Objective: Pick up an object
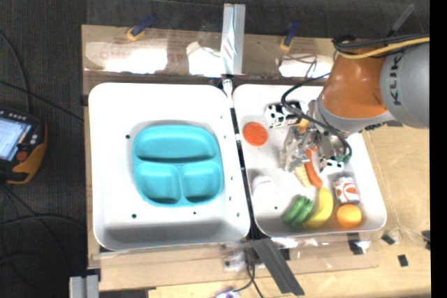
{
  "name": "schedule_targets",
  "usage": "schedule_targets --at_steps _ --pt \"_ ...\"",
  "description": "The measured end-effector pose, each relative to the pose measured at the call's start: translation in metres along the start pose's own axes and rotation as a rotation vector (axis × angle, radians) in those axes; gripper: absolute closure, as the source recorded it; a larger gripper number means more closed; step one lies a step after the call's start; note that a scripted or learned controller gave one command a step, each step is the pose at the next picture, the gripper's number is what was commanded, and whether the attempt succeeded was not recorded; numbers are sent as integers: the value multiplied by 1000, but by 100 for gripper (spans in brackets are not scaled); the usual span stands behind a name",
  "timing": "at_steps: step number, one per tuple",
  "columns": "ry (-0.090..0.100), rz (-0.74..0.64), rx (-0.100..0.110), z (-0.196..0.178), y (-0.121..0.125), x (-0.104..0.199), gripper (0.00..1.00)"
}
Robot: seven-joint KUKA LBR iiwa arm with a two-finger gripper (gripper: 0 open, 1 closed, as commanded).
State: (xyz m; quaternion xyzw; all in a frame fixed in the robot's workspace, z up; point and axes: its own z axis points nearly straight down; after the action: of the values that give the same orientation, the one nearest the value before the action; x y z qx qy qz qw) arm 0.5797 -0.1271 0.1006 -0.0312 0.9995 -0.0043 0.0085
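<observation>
My gripper (299, 150) hangs low over the middle of the right bin (374, 178), under the orange wrist band. Directly beneath and beside it lies a red-orange carrot-like piece (313, 175). An orange disc (255, 134) lies to its left, and a black-and-white spotted toy (279, 115) sits behind it. Toward the front of the bin are a yellow banana (322, 206), a green pepper (298, 211), an orange fruit (349, 215) and a small red-and-white can (344, 190). A white rounded object (262, 183) rests near the bin's left wall.
The left bin (112, 150) holds a teal divided plate (178, 162). A raised rim divides the two bins. Black cables loop from the arm over the back of the right bin. A handheld pendant (17, 143) lies off the bench at the far left.
</observation>
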Motion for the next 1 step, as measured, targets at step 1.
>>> schedule_targets --at_steps 1 --pt "0 0 0 0 0 0 0"
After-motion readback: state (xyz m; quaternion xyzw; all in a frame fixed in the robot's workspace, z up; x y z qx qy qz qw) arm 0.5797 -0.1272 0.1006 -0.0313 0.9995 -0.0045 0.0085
